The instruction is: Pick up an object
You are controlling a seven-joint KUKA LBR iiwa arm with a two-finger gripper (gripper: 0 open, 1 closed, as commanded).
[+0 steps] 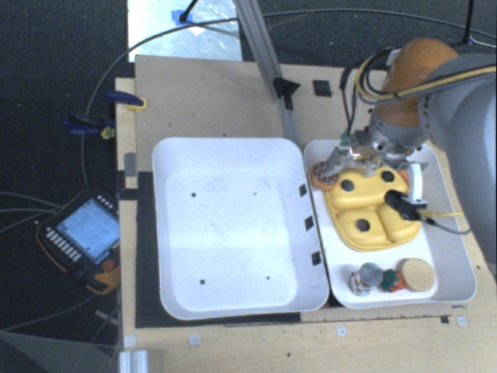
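Observation:
My gripper (347, 158) hangs low over the back of the right bin (458, 278), under the grey wrist with the orange band. Just below it lies a large yellow moulded piece with black dots (366, 208), which takes up the bin's middle. A small reddish-brown round thing (321, 178) lies at the gripper's left, against the bin's left wall. Along the front of the bin sit a small grey and silver object (365, 277), a red and green object (391, 281) and a tan disc (418, 274). Nothing is visibly held.
The left bin (158, 169) stands beside the right one, sharing a divider with black clips (309, 222). A metal pole (260, 45) slants in from the back. A teach pendant (81, 238) and cables lie off the bench at the left.

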